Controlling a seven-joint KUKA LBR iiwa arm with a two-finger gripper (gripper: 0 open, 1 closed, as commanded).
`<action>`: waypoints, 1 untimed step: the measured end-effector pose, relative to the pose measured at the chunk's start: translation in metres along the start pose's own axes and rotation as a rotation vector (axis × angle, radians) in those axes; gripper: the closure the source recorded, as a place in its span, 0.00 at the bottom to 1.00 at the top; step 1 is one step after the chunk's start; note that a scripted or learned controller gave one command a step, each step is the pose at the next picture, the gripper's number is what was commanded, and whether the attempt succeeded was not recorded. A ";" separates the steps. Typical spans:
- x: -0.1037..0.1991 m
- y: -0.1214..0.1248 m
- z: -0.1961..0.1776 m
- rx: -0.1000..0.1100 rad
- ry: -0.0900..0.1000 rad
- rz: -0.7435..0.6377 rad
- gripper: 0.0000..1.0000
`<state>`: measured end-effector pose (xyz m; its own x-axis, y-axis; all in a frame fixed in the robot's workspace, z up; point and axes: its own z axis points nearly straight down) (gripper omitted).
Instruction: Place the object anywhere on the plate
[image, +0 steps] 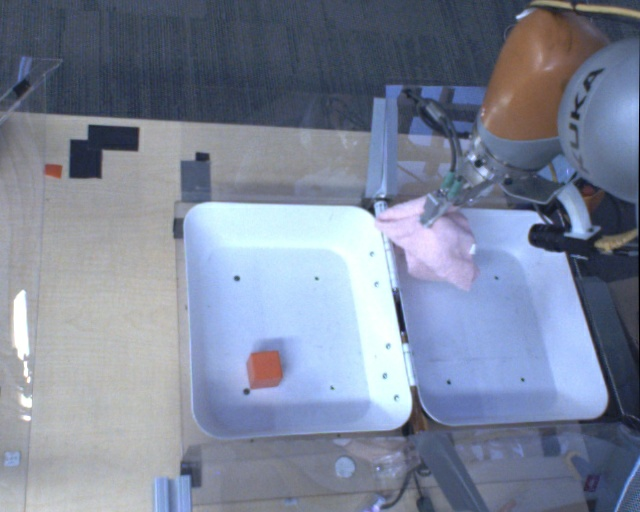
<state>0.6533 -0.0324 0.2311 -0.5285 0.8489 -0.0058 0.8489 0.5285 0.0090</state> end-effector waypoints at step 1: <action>0.052 0.009 -0.011 -0.003 0.000 -0.402 1.00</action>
<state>0.6333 0.0163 0.2414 -0.8183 0.5747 -0.0098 0.5747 0.8184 0.0086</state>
